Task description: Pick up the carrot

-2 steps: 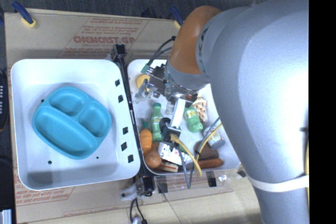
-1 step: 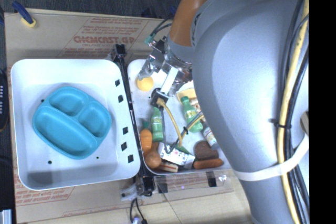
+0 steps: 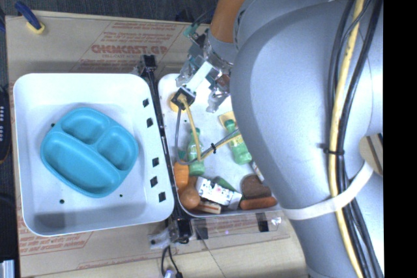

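Nearest us, at the 6 o'clock end of the shallow white right-hand bin (image 3: 207,122), a small heap of things is lying: a white printed carton (image 3: 215,191), a long orange-red sausage-like piece (image 3: 258,203) and a dark brown lump (image 3: 255,185) just beyond it. At about 7 o'clock in that bin, against the wall it shares with its neighbour, we are finding the stubby orange carrot (image 3: 181,174). It is touching a tan rounded piece (image 3: 189,196) on its near side, and a green piece is crowding in on its 1 o'clock side.

Across that wall, toward 9 o'clock, the shallow white left-hand bin (image 3: 39,107) is holding a blue divided plastic plate (image 3: 89,150).

Farther off, at the 12 o'clock end of the right-hand bin, the metal two-finger gripper (image 3: 203,89) is hanging above bare white floor, well apart from the carrot. The bulky grey arm (image 3: 293,88) is covering most of that bin's 3 o'clock side.

We are judging this to be the approach step, with the pick not yet begun. The next move is calling for a run toward 6 o'clock and down, with the carrot taken across its narrow width while its neighbours are left alone. The bin wall is leaving little room on the 9 o'clock side.

We cannot tell whether the jaws are spread or pressed together, since the slant is hiding them. The carrot is not between them.
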